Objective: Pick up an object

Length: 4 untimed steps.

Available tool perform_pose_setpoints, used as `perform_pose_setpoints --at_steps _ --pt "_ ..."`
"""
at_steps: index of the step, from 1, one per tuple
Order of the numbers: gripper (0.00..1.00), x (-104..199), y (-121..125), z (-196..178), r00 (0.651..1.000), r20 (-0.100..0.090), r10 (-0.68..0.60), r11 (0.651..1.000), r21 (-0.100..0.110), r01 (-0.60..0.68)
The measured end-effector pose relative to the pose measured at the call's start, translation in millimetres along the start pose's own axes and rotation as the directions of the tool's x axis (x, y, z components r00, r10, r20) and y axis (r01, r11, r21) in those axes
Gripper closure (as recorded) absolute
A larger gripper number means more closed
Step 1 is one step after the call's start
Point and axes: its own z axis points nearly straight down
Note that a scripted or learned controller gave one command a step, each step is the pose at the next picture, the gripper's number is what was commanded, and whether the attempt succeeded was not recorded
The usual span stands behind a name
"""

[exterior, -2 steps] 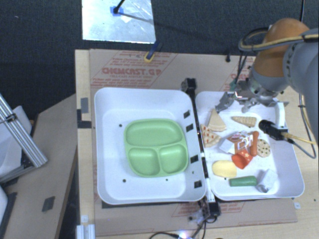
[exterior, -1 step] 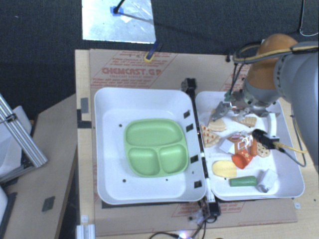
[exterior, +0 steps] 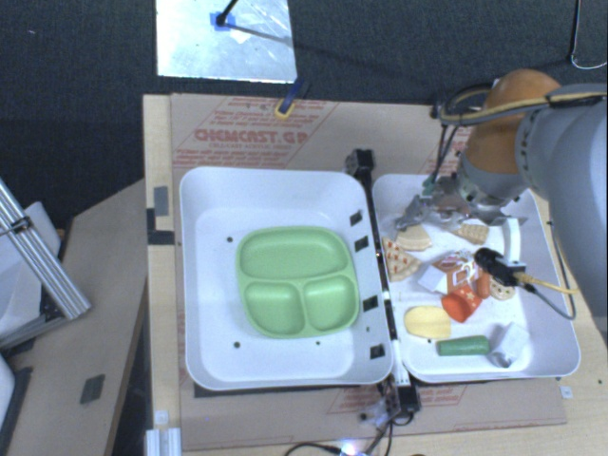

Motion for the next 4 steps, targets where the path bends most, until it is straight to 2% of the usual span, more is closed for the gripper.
perform_pose_setpoints --at_steps 1,2,3,4 --pt "1.00 0 3 -14 1.000 0.000 -0.001 1.000 -0.009 0.001" --pt "1.00 3 1 -59 1.000 0.004 -0.002 1.000 -0.001 0.002" --pt "1.00 -7 4 -113 1.000 0.005 0.000 1.000 -0.002 0.000" --pt "1.00 -7 6 -137 1.000 0.004 -0.002 1.000 0.000 0.002"
